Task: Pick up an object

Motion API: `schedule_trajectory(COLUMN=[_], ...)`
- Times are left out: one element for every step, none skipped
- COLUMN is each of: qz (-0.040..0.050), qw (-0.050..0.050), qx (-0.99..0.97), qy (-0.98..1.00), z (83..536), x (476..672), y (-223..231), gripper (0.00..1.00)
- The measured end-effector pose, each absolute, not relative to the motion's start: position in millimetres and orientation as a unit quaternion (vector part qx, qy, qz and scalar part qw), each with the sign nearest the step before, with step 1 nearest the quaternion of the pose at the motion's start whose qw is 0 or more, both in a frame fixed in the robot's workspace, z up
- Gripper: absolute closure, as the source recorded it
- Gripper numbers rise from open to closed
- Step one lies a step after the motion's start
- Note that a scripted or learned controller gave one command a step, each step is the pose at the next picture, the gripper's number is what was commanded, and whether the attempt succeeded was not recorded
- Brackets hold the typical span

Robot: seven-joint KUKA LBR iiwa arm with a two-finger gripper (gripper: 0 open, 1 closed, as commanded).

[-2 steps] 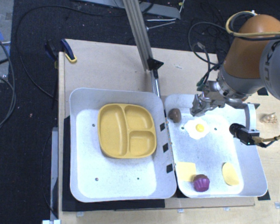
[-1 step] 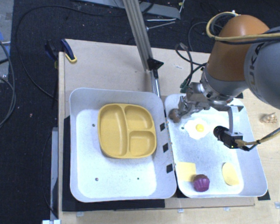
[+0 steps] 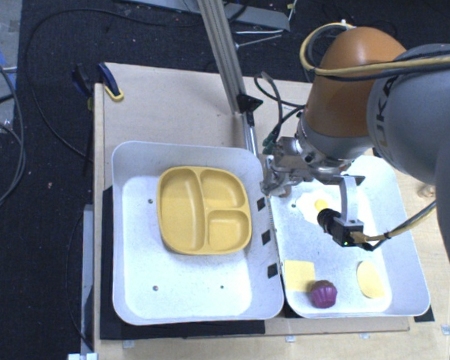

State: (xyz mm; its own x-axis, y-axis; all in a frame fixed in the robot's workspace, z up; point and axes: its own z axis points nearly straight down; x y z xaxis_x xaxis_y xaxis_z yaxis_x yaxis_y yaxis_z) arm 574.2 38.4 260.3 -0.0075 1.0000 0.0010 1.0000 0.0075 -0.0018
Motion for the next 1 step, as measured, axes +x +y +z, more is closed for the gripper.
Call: schedule_trajectory(qz=[0.0006], qw=[0.001], qx=[-0.704], qy=[-0.710], z=[248.2], x=[564.1], y=[86.1], gripper=[1.00])
